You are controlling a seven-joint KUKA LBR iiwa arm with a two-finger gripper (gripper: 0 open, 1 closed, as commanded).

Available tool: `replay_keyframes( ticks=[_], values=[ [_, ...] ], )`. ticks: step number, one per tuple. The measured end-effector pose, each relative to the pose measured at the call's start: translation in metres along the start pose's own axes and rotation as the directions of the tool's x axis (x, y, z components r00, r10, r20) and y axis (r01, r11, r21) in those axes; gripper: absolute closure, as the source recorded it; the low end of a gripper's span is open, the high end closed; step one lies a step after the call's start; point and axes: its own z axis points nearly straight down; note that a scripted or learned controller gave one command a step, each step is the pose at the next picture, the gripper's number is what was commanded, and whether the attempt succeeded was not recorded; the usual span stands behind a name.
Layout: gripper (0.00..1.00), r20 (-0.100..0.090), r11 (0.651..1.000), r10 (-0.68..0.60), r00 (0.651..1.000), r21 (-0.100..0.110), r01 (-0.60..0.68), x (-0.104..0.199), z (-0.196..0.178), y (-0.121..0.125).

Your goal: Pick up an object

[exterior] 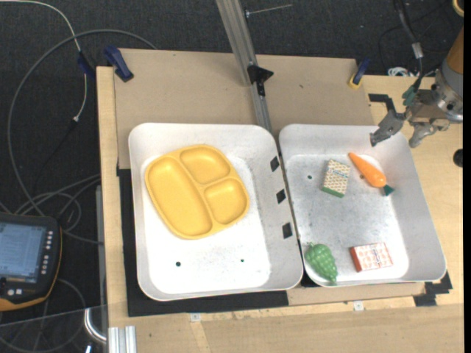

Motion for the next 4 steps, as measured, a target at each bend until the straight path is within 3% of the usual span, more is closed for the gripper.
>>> replay_keyframes(
  ticks=[1,3,4],
  values=[
    [0.00,0.000,1.000,0.000,1.000,0.000,0.000,0.000,0.000,0.000],
    [0.00,-0.001,1.000,0.000,1.000,0.005,0.000,0.008,0.107,0.000],
    [0.00,0.003,1.000,0.000,1.000,-0.014,0.000,0.008,0.149,0.005]
  ],
)
